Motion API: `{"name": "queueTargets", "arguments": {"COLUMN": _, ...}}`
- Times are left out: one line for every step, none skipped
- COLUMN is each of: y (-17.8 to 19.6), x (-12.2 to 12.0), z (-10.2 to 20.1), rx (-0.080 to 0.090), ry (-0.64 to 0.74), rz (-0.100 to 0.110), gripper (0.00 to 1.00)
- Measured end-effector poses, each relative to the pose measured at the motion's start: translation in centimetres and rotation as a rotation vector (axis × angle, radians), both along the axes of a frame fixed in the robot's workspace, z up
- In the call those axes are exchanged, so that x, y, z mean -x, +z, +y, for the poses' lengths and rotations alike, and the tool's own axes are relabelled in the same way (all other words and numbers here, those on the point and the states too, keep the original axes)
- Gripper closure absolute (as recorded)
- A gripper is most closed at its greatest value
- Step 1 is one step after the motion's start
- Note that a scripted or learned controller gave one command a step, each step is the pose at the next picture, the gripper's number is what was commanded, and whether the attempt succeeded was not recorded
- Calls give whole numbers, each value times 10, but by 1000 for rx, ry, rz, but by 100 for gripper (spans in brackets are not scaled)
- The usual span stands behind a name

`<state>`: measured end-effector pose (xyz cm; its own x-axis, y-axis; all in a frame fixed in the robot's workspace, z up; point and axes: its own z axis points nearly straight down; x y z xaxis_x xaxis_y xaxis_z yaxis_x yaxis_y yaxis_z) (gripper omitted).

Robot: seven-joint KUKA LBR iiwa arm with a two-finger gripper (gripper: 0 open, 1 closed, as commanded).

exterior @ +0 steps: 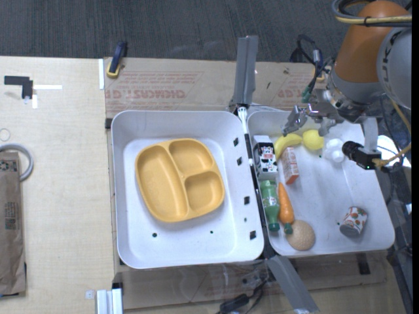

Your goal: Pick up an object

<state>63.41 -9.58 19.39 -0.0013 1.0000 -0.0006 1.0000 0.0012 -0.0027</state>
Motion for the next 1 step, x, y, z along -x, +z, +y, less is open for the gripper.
{"name": "queueTargets", "arguments": {"y": -3, "x": 75, "z": 29, "rx": 0, "ry": 7, "rz": -1, "gripper": 0}}
